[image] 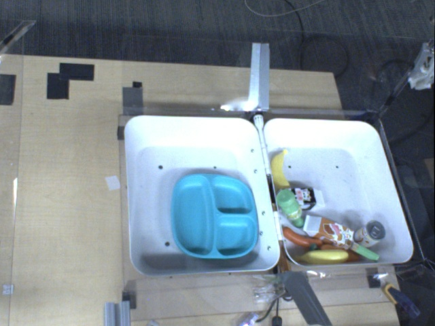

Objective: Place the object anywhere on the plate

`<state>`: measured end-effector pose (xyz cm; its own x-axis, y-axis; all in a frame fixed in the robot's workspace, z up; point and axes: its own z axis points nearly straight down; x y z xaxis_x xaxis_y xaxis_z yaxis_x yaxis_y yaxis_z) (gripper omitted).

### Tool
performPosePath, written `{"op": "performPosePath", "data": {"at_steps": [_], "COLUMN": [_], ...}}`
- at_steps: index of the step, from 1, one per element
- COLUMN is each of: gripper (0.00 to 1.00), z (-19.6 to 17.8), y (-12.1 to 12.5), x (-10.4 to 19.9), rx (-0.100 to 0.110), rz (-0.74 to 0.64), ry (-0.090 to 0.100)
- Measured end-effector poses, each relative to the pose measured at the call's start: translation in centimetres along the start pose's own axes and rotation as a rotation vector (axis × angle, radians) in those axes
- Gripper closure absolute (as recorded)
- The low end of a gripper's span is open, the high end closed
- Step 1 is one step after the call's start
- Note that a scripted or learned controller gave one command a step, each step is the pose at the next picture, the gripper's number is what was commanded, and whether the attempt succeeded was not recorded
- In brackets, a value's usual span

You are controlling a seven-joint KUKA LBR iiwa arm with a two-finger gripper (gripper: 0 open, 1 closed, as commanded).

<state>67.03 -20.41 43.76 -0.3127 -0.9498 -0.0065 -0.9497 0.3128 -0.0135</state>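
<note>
Camera view looks down on two white bins side by side on the worktop [68,182]. A blue divided plate [215,215] lies in the left bin [156,148], lower centre of the frame, with nothing on it. Objects are piled along the right bin's [353,148] left and lower edges: a yellow banana [278,168], a green bottle [291,206], an orange carrot [299,237], a small can [374,231]. How the hand stands, I cannot tell. Judging by this, picking has not begun; next comes reaching into the pile and closing on one piece.
</note>
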Motion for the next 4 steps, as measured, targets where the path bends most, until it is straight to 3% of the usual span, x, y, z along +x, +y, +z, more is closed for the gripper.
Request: {"op": "performPosePath", "data": {"at_steps": [3,4], "gripper": [1.00,1.00], "z": [-3.9,14.0], "y": [-0.4,2.3], "x": [-0.6,-6.4], "rx": [0.038,-0.008], "rz": [0.008,-0.031], "ry": [-0.021,0.001]}}
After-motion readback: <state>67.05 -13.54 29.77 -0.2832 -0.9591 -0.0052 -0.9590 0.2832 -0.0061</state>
